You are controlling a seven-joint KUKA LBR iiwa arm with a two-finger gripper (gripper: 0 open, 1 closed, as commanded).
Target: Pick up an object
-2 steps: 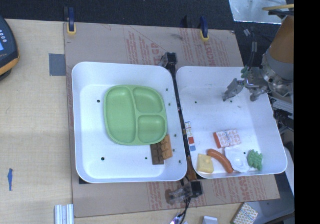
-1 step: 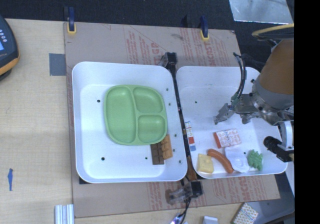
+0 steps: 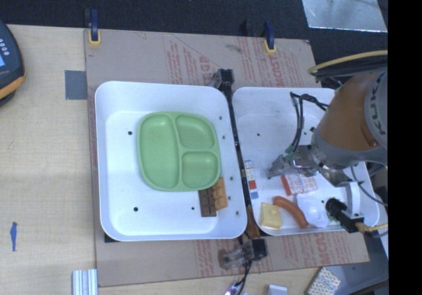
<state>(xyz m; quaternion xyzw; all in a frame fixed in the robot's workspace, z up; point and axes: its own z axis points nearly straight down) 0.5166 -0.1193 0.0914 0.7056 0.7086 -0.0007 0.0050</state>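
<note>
Arm (image 3: 349,122) bent low over right bin (image 3: 264,105) (near sausage (image 3: 290,211)); jaws state: cannot tell.

Two bins side by side on the surface (image 3: 46,155). In the left bin (image 3: 112,155): a divided plate (image 3: 178,150) near centre, with a block (image 3: 213,198) touching its near right corner. In the right bin (image 3: 264,109): a wedge (image 3: 270,215), a sausage (image 3: 290,211) just right of it, and a packet (image 3: 300,183) behind the sausage, all in the near half. Arm (image 3: 349,122) over the right bin's right side, hand (image 3: 283,167) low above the bin floor, left of the packet.
</note>
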